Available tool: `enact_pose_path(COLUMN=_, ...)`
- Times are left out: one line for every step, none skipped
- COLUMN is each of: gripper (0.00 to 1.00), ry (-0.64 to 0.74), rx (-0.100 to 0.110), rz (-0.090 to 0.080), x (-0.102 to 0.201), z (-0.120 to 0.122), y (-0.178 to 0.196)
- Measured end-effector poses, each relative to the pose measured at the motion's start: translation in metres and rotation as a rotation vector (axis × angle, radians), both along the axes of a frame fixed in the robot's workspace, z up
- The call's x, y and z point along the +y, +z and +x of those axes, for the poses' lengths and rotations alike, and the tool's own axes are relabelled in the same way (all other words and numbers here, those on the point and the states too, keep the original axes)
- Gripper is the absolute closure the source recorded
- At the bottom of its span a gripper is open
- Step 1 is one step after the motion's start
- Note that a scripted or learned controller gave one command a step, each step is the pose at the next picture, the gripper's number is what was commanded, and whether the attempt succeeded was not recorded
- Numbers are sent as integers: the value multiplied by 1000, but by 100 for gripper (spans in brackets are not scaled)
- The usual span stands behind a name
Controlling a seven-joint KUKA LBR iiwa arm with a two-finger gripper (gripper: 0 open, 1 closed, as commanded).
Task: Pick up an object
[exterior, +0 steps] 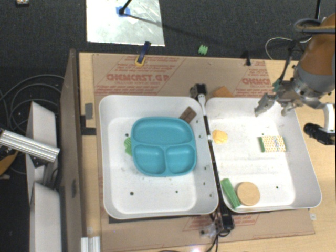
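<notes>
Gripper [274, 105] seen over far right corner of right bin [302, 156]; fingers spread, nothing between them; yellow piece [220, 136] lies at bin's left wall; patterned block [272, 144] right of centre; tan disc [248, 193] and green block [229, 192] at near edge; blue tray [163, 145] noted in left bin [113, 156].

I see my arm [317, 62] reaching in from the right, orange band above the grey wrist, gripper [274, 105] pointing down-left, fingers spread apart, nothing between them.
</notes>
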State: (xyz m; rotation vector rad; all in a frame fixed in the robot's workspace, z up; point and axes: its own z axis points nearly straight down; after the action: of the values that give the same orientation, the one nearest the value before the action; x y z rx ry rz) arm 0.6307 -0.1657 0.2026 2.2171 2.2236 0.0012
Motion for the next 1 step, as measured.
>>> enact_pose_path(gripper=0, ry=-6, rx=3, rz=1, x=-43, z=-21, y=-123)
